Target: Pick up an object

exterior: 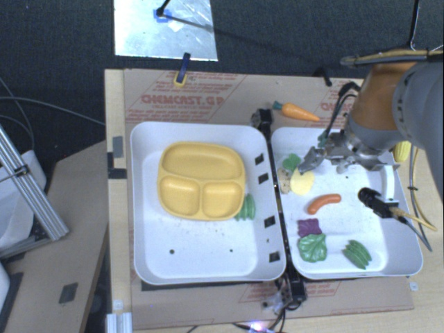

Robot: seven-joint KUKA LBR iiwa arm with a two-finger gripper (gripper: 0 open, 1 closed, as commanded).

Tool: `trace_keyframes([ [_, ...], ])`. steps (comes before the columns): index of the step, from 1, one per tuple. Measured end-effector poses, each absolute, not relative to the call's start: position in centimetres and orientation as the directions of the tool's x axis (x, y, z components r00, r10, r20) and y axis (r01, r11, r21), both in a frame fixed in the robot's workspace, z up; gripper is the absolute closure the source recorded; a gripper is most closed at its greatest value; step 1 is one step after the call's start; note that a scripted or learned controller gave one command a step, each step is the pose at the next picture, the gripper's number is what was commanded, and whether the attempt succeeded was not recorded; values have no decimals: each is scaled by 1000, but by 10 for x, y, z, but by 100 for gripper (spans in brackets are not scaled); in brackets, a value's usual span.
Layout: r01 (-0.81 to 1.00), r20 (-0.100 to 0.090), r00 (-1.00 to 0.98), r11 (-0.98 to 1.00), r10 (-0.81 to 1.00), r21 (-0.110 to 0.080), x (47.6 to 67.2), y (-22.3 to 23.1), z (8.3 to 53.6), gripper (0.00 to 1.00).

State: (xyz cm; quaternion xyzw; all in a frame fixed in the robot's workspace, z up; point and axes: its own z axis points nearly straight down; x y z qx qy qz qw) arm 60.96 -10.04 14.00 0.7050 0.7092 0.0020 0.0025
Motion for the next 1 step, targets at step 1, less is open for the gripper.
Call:
trace_keyframes([
  [1,1000,1,-7,7,1000,1,656,-81,82,0],
])
